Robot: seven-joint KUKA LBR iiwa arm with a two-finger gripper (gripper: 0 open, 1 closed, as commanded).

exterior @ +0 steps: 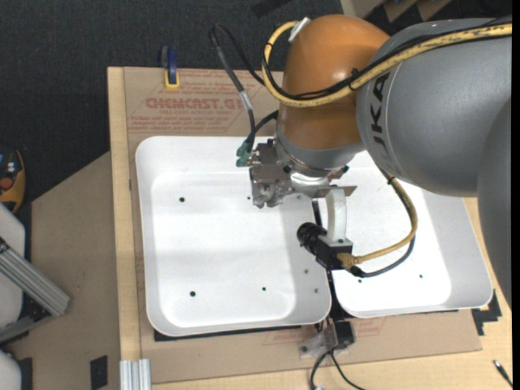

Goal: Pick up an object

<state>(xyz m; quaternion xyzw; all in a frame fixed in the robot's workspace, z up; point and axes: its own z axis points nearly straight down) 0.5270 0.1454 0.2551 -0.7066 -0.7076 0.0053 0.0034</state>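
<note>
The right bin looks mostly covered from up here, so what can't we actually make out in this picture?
- Right bin: most of its floor in the camera view lies under the arm, so any object there is hidden.
- Gripper: small and dark under the wrist; what it may hold is unreadable.
- Left bin: the part beneath the gripper is covered.

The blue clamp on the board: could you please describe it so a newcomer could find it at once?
Start at the brown board under the two white bins. Follow its far edge to the left corner, beyond the left bin. The blue clamp grips that edge, blue above and yellow below, the lone coloured item there.
</note>
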